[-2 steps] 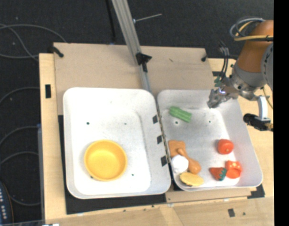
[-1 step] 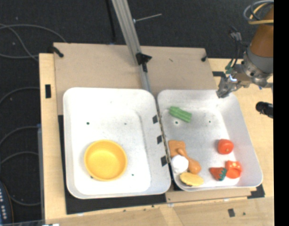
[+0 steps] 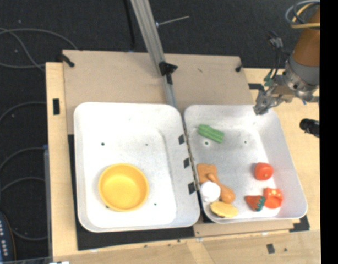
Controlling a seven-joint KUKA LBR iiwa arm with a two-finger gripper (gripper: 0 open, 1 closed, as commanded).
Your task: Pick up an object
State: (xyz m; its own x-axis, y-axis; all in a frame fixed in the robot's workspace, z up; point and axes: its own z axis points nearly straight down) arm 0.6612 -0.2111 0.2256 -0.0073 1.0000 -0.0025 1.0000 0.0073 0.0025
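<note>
- Dark cables [image 3: 15, 43] are seen looping over the black floor at the far left, off the bench [image 3: 56, 164].
- The left bin [image 3: 130, 120] is set on the bench; a yellow bowl [image 3: 123, 187] is placed upright in its near-left part, well apart from everything else.
- A slanted aluminium bar [image 3: 150, 32] is seen running down from the top edge to the gap between the two bins.
- The right bin [image 3: 235, 122] lies just beside the left one, their inner rims almost touching.
- A green object [image 3: 211, 133] is laid flat in the far-left part of the right bin, alone.
- Along the near-left wall a cluster is noted: an orange-brown piece [image 3: 208, 174], a white rounded item [image 3: 210, 191] touching it, and a yellow oval item [image 3: 224, 209] just beside those at the near rim.
- A red tomato-like item [image 3: 263, 171] is placed to the right of the cluster, apart from it.
- Near the near-right corner, two more red pieces [image 3: 265, 199] are seen together, one with a green tip.
- The gripper [image 3: 261, 108] is seen above the far-right corner of the right bin, well apart from every object; nothing is seen between its fingers, and whether they are apart or together cannot be told.
- No legible writing or brand marks can be made out anywhere.
</note>
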